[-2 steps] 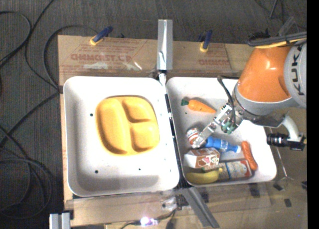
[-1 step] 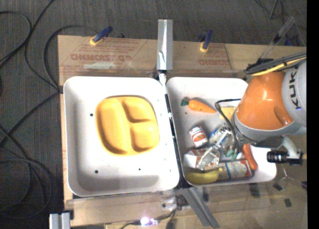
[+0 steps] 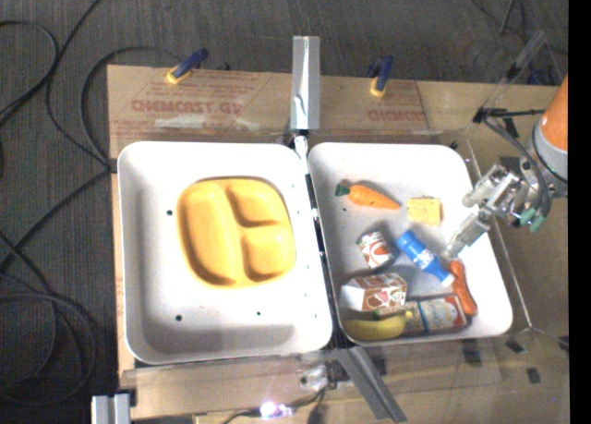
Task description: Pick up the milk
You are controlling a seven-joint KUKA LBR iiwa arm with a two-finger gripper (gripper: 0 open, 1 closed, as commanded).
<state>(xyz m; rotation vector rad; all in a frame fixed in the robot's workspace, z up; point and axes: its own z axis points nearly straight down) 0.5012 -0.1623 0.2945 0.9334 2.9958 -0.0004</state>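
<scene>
The milk [image 3: 374, 293] is a small white carton with red-brown print, lying on its side in the front part of the right bin [image 3: 473, 165]. A yellow banana [image 3: 380, 326] lies against its front edge. My gripper [image 3: 467, 220] hovers over the bin's right side, well to the right of the carton and a little behind it. Its fingers stand apart with nothing between them, so it is open. One fingertip [image 3: 459, 243] hangs just above the blue bottle [image 3: 421, 255].
The right bin also holds a carrot [image 3: 369, 195], a yellow cheese block [image 3: 425, 210], a small red-and-white can [image 3: 374, 248], a clear bottle [image 3: 436, 313] and a red sausage [image 3: 463, 287]. The left bin [image 3: 138, 256] holds a yellow divided tray [image 3: 237, 230].
</scene>
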